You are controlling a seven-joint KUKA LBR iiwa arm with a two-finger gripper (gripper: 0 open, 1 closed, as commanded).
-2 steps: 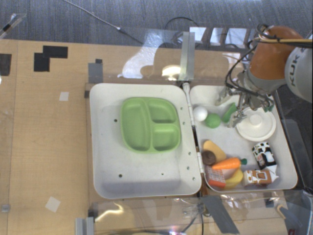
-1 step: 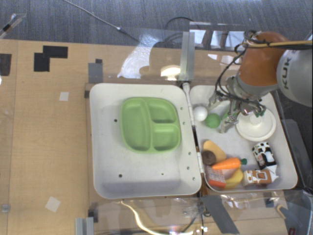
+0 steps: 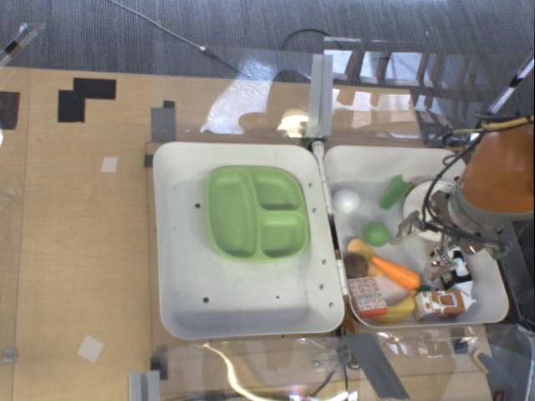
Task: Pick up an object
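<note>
**Carrot just left of the jaws**

Hovering low over the right bin (image 3: pixel 498 303), gripper (image 3: pixel 444 261) at its right side. Cannot tell whether the jaws stand open or closed. Nearest candidate: toy carrot (image 3: pixel 395 271), lying just left of the jaws, long axis slanting down toward the right, resting among banana (image 3: pixel 399 309), green ball (image 3: pixel 376 234) and white ball (image 3: pixel 345 200).

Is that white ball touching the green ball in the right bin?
Apart. In the camera view, bare white bin floor shows between the white ball and the green ball, which lies lower right of it.
</note>
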